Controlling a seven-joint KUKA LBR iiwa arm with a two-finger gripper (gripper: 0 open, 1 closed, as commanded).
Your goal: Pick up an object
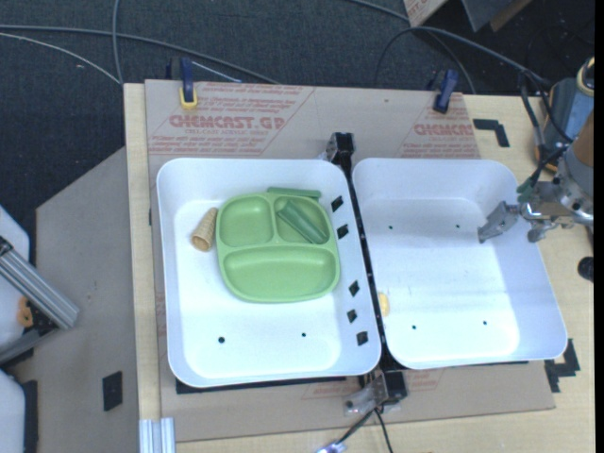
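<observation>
The gripper hovers over the right bin's far right edge, fingers spread, holding nothing. In the left bin lies a green tray with a green piece on it; a cone touches the tray's left side.

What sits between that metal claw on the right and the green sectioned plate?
In the camera view, bare white bin floor and the black divider separate gripper from plate.
</observation>
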